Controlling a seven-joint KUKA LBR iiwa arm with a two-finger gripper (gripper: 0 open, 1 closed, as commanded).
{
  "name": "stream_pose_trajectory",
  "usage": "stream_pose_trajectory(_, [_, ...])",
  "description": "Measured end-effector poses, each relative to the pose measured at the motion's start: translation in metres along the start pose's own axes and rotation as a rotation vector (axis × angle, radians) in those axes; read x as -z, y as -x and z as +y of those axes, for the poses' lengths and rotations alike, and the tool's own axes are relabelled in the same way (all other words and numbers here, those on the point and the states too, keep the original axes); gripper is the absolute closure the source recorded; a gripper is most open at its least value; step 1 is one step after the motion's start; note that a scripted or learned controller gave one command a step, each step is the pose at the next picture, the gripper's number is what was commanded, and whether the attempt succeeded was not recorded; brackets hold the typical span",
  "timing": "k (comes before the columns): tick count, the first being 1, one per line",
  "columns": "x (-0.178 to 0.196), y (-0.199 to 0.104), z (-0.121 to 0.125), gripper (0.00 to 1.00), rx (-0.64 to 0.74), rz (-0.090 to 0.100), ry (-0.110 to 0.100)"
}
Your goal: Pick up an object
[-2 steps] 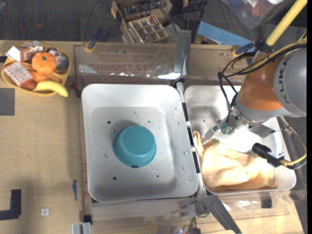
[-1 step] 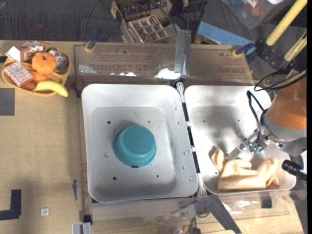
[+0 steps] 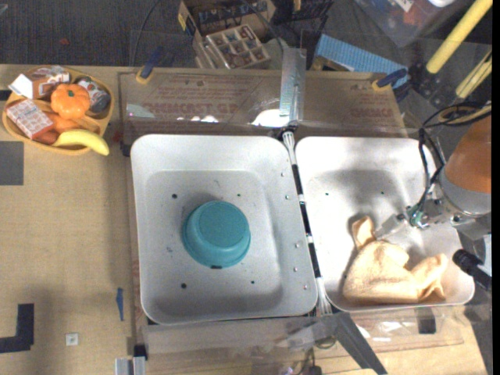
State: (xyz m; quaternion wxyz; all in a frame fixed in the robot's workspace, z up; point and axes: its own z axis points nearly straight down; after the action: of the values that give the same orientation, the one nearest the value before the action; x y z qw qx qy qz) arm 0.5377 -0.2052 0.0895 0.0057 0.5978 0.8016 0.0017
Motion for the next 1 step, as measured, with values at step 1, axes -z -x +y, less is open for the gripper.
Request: stream_pose_trajectory(1, [0.0008,-0.0496,0.0156,0.0,0.241,0.002,0.001])
